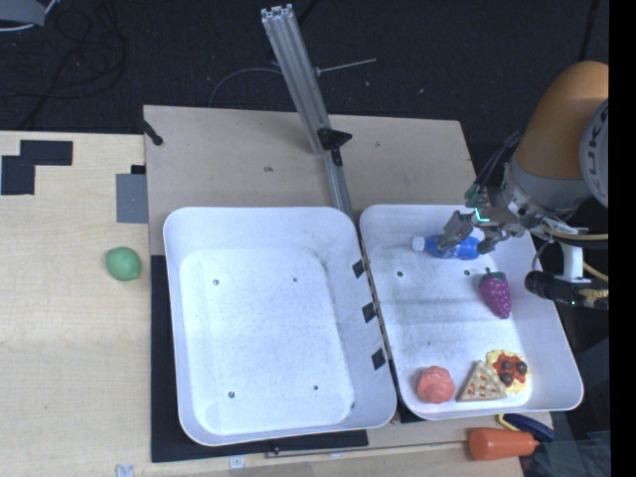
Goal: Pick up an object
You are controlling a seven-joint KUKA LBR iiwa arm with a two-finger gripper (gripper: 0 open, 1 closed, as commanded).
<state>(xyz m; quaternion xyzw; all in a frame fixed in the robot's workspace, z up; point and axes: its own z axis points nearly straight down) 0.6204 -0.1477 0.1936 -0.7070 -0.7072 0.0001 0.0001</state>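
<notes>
In the right bin [427, 306] my gripper [467, 235] hangs low near the far right corner, right over a small blue bottle with a white cap [440, 245] lying on its side. The fingers seem to straddle the bottle's blue body, but whether they press on it is unclear. A purple grape cluster [496, 294] lies just right and nearer. A red-orange ball-shaped fruit [434, 385] and a waffle slice with berries [495, 376] rest at the bin's near edge.
The left bin [258, 316] lies beside the right one, joined by black clips. A green ball [123, 263] sits on the bench far left. An orange carrot-like object [500, 443] lies outside the right bin's near edge. A slanted metal rail [303, 78] stands behind the bins.
</notes>
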